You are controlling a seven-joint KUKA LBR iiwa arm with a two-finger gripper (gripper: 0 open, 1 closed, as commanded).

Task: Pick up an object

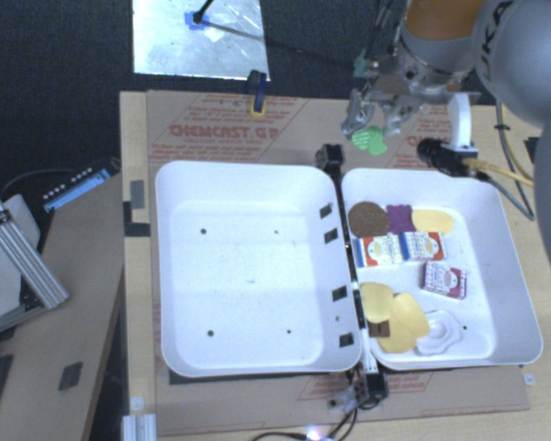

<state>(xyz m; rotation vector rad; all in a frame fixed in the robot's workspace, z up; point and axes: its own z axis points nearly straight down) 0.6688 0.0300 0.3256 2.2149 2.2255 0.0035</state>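
1. Camera view, the arm: the grey arm (523, 35) reaches in from the right, and its tool (378, 122) hangs high above the far edge of the right bin (514, 274). A small green object (371, 141) sits between its fingers, so the tool is clenched on that piece and carries it clear of the bin.

2. Camera view, the right bin: the other pieces lie loose on its floor, which is likely why the tool comes from above. A brown round disc (368, 218) touches a purple piece (400, 217), with a yellow oval (433, 220) just beside. A red, white and blue packet (400, 248) lies below them, a small pink carton (444, 280) to its right, and yellow flat pieces (393, 315) beside a white item (438, 334) nearest the camera.

3. Camera view, the left bin (248, 265): it sits hard against the right bin, joined by a dark divider (342, 246).

4. Judgement: the pick looks done, provided the thin green piece does not slip out.
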